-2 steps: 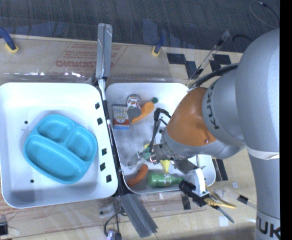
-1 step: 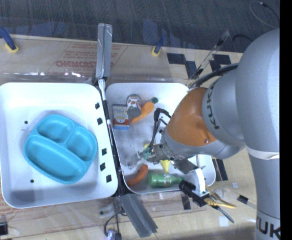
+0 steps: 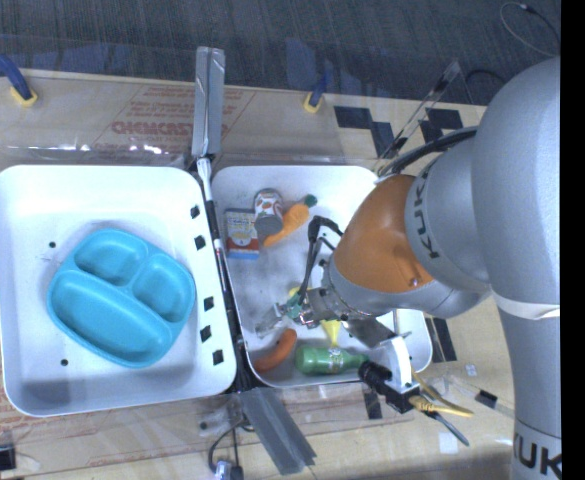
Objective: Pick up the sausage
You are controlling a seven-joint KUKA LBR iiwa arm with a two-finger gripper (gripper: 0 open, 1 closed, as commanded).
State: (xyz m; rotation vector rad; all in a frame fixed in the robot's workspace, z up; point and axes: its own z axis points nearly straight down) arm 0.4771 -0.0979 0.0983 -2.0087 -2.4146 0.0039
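The sausage (image 3: 275, 351), reddish brown, lies at the front left corner of the right bin (image 3: 357, 180), close to the bin's front wall. My gripper (image 3: 294, 311) hangs just above and behind it, low over the bin floor, mostly hidden under the orange wrist band. Nothing shows in its grasp.
A green bottle (image 3: 328, 360) lies right beside the sausage on its right. A carrot (image 3: 290, 221), a small can (image 3: 240, 235) and a round red-and-white item (image 3: 267, 204) sit at the back of the right bin. The left bin (image 3: 32, 193) holds a blue divided plate (image 3: 122, 295).
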